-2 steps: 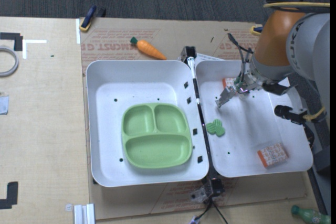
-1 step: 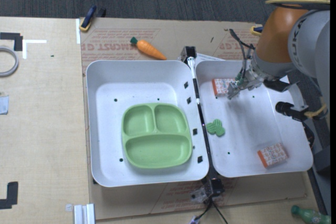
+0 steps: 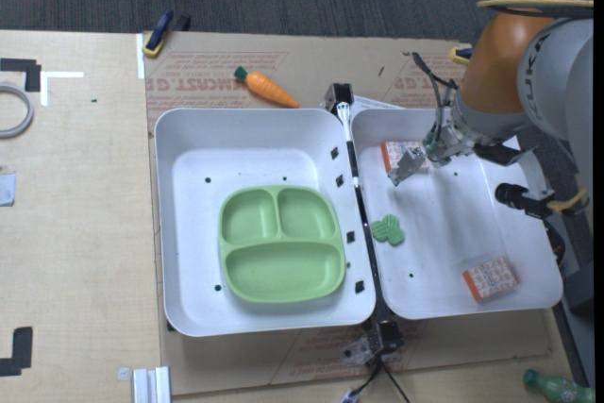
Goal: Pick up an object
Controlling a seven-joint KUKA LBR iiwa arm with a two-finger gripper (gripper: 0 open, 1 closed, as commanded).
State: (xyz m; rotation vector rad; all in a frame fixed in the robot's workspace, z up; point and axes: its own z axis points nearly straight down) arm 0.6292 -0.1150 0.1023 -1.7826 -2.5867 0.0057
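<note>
The red-and-white packet (image 3: pixel 397 155) lay flat near the back-left corner of the right bin (image 3: pixel 528 293), and the end effector (image 3: pixel 411 165) was right down over it, its grey tip overlapping the packet's near edge. Whether the fingers were spread or pressed together could not be told from this angle, and nothing showed between them, so no hold could be called. By the look of it, this was the reach-and-close step, with the lift not yet made. The next move called for a clean pinch on the packet's edge, then a straight rise clear of the bin wall; a flat packet could easily slip. Further out in the same bin sat a green toy (image 3: pixel 386 230) near the left wall and a second packet (image 3: pixel 490 278) toward the front right. The left bin (image 3: pixel 179 203) carried a green tray (image 3: pixel 281 243), and a carrot (image 3: pixel 267 87) rested on the worktop (image 3: pixel 75 250) behind it
</note>
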